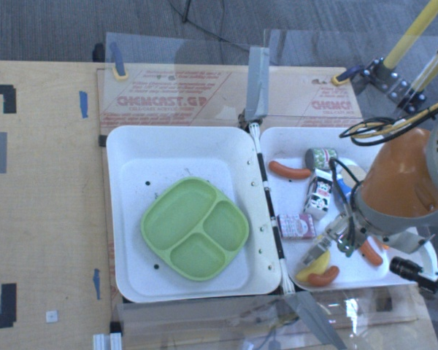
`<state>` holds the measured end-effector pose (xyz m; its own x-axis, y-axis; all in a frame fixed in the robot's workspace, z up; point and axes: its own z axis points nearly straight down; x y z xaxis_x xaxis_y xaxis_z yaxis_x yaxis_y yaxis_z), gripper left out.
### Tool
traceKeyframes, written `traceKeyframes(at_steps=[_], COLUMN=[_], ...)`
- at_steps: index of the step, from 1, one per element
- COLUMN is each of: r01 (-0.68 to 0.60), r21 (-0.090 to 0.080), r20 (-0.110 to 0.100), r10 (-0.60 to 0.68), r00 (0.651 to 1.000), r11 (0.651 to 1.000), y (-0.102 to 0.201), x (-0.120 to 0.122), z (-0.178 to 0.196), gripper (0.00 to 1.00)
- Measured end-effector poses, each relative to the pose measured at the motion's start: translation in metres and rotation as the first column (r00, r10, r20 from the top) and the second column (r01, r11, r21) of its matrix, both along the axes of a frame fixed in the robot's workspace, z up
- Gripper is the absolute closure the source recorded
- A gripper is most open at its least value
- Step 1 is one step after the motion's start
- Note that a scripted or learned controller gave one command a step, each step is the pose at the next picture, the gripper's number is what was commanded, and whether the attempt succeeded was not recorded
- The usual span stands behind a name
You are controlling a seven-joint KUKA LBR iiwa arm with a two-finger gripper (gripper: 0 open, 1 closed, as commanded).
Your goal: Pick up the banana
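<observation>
Yellow banana (314,262) low in the right bin (292,141), hot dog (323,275) against it | I see gripper (334,240) directly above, angled to reach | claw spread: can't tell

one fixed camera looks down aslant on both bins (124,217).

The wooden counter (44,217) carries two white bins side by side, the left bin (128,148) and the right bin (281,148), touching along their inner rims. Clear sheets (168,90) printed in red lie under their far edges. Blue tape strips (83,104) and black marks (4,97) dot the counter's left part.
</observation>
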<state>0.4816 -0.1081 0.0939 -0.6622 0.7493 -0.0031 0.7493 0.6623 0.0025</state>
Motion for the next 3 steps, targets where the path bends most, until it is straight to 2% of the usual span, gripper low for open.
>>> traceKeyframes(at_steps=[1, 2, 3], r01=[0.002, -0.087, -0.284], r21=[0.000, -0.001, -0.002], r20=[0.004, 0.002, 0.000], r10=[-0.002, 0.087, 0.284], r00=[1.000, 0.996, 0.959], r11=[1.000, 0.996, 0.959], y=[0.000, 0.002, -0.064], x=[0.001, 0.000, -0.001], z=[0.010, -0.005, 0.050], gripper=[1.00, 1.00, 1.00])
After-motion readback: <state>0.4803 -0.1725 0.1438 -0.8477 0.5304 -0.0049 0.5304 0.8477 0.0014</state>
